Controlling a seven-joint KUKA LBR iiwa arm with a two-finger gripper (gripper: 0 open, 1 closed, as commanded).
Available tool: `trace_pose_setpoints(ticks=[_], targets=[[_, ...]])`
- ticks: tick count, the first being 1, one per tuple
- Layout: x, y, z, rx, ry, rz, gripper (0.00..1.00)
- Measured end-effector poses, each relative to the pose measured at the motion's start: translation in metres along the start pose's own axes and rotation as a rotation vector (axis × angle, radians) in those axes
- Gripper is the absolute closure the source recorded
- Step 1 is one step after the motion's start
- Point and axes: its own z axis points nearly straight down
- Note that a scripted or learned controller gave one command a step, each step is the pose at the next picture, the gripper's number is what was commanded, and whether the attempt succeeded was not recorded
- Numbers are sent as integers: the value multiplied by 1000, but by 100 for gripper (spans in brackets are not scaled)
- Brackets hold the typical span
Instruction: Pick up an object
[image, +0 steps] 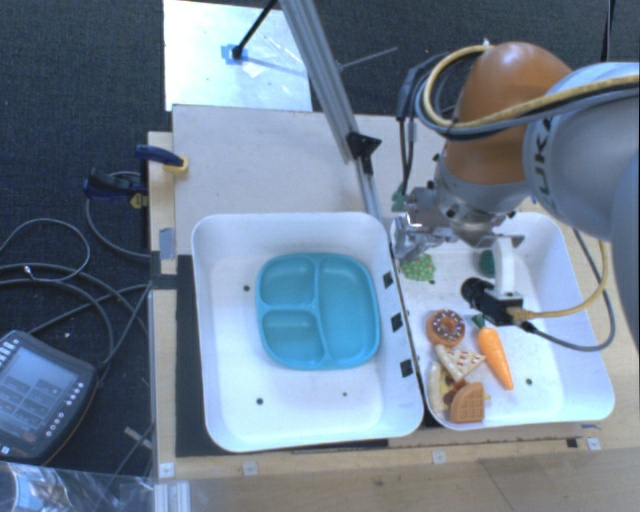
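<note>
We see the gripper (408, 238) at the right bin's (585, 340) 10 o'clock corner, just above a green toy (418, 267); can't tell how the fingers stand. Donut (446, 327), carrot (495, 357) & waffle (466, 403) lie toward 6 o'clock. Left bin (225, 400) holds a blue tray (318, 308). Part-letters "UK" on the arm (590, 150).
</note>
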Motion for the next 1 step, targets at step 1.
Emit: trace_pose_setpoints(ticks=[1], targets=[[45, -25, 9, 1, 0, 0, 100]])
